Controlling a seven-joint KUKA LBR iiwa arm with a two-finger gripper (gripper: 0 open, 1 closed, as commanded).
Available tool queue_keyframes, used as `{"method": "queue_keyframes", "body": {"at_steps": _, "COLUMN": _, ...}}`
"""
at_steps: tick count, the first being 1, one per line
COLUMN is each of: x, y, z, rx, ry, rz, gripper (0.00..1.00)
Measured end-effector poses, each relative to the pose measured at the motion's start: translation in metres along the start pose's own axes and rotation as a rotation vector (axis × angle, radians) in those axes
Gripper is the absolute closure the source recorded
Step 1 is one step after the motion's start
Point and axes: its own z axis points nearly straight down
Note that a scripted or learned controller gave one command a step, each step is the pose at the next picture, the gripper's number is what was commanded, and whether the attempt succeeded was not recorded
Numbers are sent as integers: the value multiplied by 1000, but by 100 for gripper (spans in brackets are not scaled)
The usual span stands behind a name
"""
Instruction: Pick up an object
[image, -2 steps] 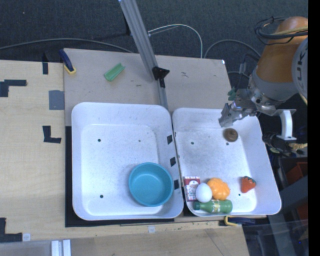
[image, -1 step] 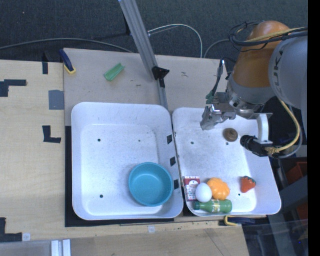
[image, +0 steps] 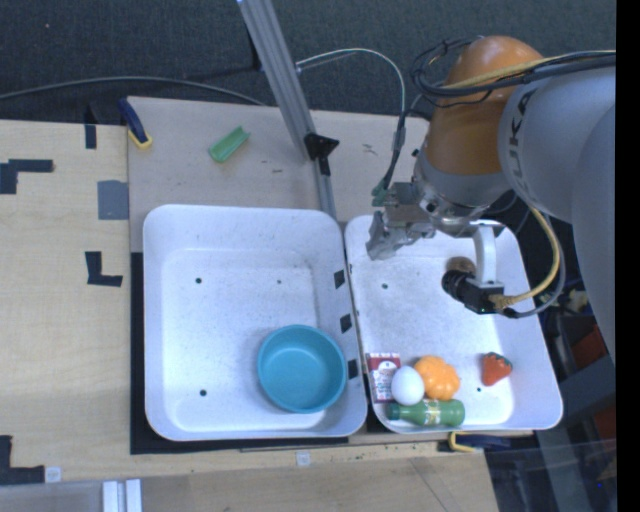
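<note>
Bowl (image: 300, 367) in left bin (image: 170, 300); egg (image: 407, 385) right bin (image: 530, 390).

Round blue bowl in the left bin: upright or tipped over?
Upright. The round blue bowl shows its open mouth and inner floor to the camera, resting flat near the front of the left white bin.

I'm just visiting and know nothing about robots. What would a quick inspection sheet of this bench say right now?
Surface: left bin and right bin side by side on the bench.
Job's things: blue bowl in left bin; white egg, orange fruit, green bottle, small carton, red strawberry at right bin's near end.
Clutter: green block on the bench behind the bins.
Grippers: gripper over right bin's far end, holding nothing visible.
Cables: cables loop along the wrist.
Surroundings: dark floor.
</note>
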Motion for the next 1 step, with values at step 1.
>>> {"method": "queue_keyframes", "body": {"at_steps": 1, "x": 57, "y": 5, "z": 5, "rx": 1, "ry": -1, "rz": 0, "gripper": 100}}
